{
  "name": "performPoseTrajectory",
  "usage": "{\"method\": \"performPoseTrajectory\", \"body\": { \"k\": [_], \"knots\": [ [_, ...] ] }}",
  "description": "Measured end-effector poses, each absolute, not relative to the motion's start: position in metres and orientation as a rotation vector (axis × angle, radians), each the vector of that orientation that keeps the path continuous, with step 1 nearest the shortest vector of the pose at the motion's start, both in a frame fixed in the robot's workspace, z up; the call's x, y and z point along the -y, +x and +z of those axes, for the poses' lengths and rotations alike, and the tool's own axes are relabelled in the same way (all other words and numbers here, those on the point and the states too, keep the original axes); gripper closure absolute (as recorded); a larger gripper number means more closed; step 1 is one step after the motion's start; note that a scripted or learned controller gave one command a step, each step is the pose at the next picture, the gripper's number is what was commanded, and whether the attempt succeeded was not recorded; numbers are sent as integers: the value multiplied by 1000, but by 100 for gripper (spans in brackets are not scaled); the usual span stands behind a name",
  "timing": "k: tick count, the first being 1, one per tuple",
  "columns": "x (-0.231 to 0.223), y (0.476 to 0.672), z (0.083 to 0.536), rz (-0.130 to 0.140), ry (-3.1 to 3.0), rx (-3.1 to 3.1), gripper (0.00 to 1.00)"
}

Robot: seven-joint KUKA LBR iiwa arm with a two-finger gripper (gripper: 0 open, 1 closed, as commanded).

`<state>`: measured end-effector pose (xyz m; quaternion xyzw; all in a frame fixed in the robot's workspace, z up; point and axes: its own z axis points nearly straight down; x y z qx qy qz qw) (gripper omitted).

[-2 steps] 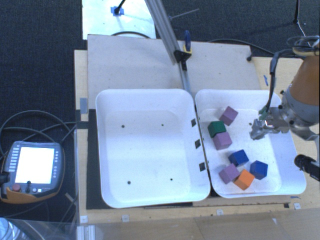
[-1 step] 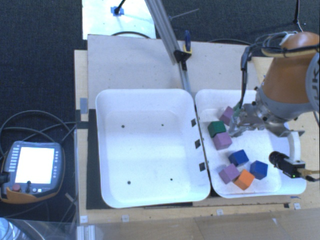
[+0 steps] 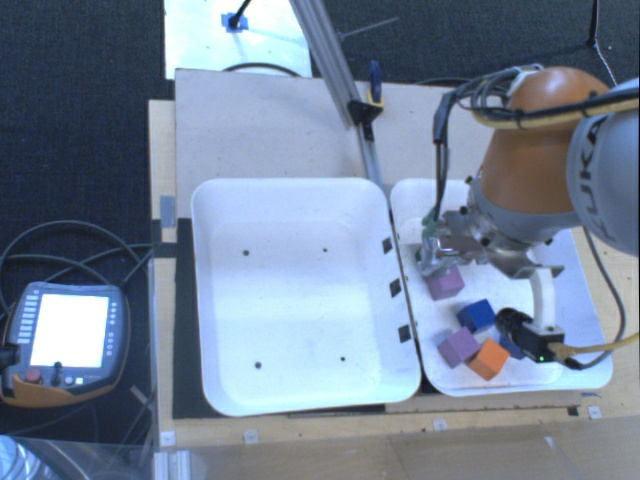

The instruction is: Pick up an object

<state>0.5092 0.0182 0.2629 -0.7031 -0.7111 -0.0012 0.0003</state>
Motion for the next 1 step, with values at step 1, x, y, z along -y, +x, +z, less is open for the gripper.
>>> {"method": "performPoseTrajectory", "body": {
  "k": [1],
  "knots": [
    [-71, 517, 266, -5, -2208, 2234, 100]
  ]
}}
